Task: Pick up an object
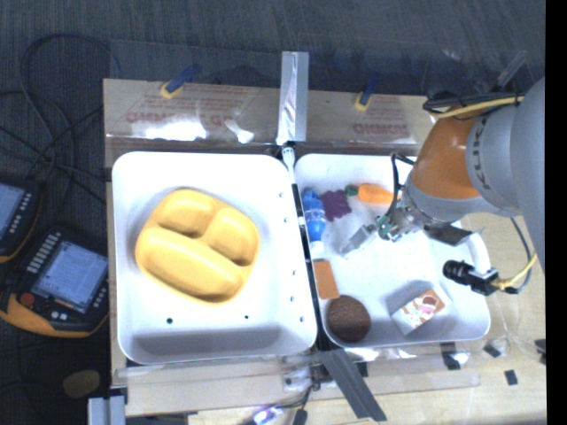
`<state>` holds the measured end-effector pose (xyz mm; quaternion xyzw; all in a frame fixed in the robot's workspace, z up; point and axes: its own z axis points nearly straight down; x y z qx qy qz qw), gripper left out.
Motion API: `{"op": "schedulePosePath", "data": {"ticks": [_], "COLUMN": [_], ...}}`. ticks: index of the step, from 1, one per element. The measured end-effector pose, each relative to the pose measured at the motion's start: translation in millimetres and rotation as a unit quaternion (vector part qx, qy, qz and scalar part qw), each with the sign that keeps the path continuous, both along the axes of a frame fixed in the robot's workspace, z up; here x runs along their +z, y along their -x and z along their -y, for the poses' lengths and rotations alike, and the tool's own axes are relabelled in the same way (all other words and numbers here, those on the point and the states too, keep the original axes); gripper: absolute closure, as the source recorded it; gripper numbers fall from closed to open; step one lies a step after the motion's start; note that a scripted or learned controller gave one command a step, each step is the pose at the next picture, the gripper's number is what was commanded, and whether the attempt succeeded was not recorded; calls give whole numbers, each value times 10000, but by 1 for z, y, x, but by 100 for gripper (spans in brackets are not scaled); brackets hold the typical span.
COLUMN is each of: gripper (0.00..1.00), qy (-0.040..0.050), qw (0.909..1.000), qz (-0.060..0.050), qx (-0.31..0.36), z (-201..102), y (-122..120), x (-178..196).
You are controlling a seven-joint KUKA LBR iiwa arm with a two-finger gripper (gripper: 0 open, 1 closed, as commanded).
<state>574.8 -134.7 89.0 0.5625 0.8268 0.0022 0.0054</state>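
1. Arm (pixel 496 162) enters from the right, grey body with the orange band (pixel 447 162) over the right bin (pixel 461 326); wrist angled down and left toward the bin's upper middle.
2. Gripper (pixel 359 237) sits low above the bin floor, just right of the blue bottle (pixel 313 215) and below the purple item (pixel 335 204). Its grey fingers (pixel 353 240) are blurred; cannot tell how wide they stand, and nothing is clearly seen between them.
3. Right bin contents: blue bottle against the left wall; purple grape-like cluster beside it; orange carrot-shaped piece (pixel 376 193) with a green tip near the top wall, close to the wrist.
4. Lower in the same bin: flat orange-brown block (pixel 326 279) by the left wall; dark brown ball (pixel 348 317) just below it; small box (pixel 418 310) with a red-and-white picture on its face, tilted, well apart from the gripper.
5. Left bin (pixel 142 335) holds 1 large yellow lumpy object (pixel 197 242), lobed like bread or bananas.
6. Writing: red print on the clear sheets (pixel 190 112) behind the bins, too faint to read. Box label not legible.
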Motion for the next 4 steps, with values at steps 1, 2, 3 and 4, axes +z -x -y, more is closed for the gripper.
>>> {"op": "schedulePosePath", "data": {"ticks": [1, 2, 3, 4], "gripper": [0, 100, 100, 100], "qy": [12, 38, 9, -3], "qw": [9980, 9979, 9943, 9967], "qz": [-22, 6, -52, -62], "qx": [633, 641, 1067, -810], "z": [19, 19, -25, -64], "y": [-59, -61, -45, -51], "x": [-1, 11, 113, 119]}}
